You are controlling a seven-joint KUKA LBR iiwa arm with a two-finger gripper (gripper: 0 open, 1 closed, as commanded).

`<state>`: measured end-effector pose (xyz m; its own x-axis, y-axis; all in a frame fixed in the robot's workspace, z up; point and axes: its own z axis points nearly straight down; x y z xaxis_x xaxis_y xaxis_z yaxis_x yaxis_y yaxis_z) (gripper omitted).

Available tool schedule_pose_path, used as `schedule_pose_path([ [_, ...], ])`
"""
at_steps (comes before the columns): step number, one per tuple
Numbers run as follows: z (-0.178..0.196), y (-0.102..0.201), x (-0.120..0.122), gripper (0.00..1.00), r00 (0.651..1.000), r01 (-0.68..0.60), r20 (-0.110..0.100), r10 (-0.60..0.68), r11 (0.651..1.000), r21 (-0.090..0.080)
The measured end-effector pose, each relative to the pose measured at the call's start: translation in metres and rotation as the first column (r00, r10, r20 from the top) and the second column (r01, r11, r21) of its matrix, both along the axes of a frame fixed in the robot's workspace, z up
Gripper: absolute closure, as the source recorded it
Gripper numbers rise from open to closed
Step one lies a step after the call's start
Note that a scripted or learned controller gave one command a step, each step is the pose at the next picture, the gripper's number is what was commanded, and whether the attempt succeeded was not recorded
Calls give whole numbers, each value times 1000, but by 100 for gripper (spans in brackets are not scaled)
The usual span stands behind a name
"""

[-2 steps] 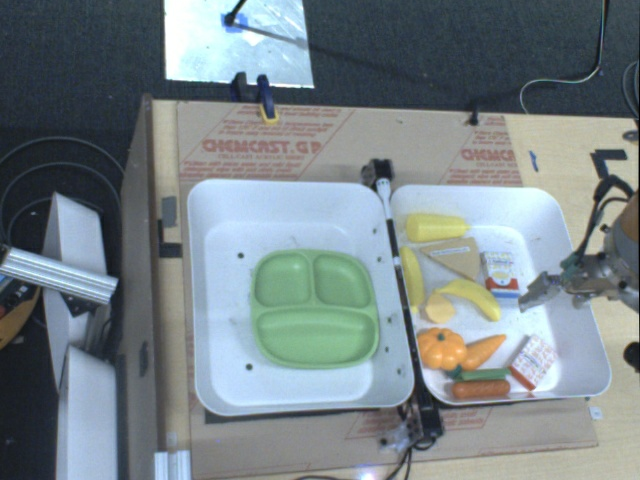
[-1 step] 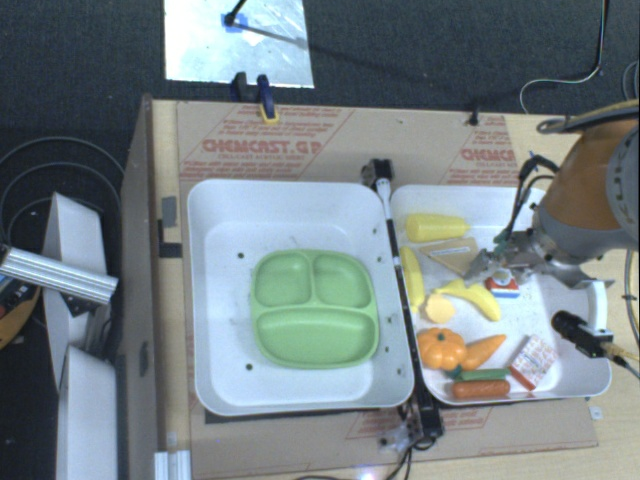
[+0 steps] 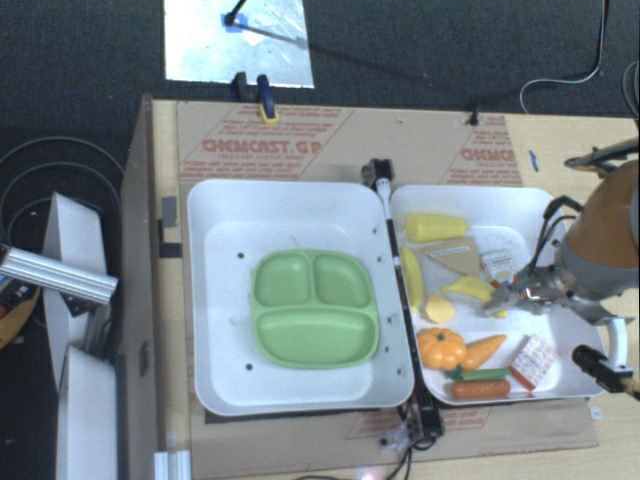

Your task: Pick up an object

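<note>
One green tray (image 3: pixel 315 308), one pumpkin (image 3: pixel 442 348), one carrot (image 3: pixel 484 350); claw (image 3: pixel 508 298) state unclear.

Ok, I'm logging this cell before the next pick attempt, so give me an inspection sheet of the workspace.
Surface: bench bears two white bins side by side.
Job's things: right bin holds toy food: pumpkin, carrot, yellow corn, sausage, small packets.
Clutter: left bin holds a green divided plate.
Grippers: gripper low over the right bin's middle; finger state unclear.
Cables: dark cable on the floor, upper right; loops far left.
Surroundings: dark carpet, shiny sheet beyond the bench.
</note>
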<state>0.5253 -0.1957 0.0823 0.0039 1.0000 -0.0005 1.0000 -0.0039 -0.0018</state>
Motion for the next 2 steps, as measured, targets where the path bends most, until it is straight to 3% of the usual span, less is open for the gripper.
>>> schedule_pose_path([
  [1, 3, 44, 66, 0, 1000, -14, 8, 14, 1000, 1],
  [2, 2, 74, 44, 0, 1000, -10, 1, 10, 1000, 2],
])
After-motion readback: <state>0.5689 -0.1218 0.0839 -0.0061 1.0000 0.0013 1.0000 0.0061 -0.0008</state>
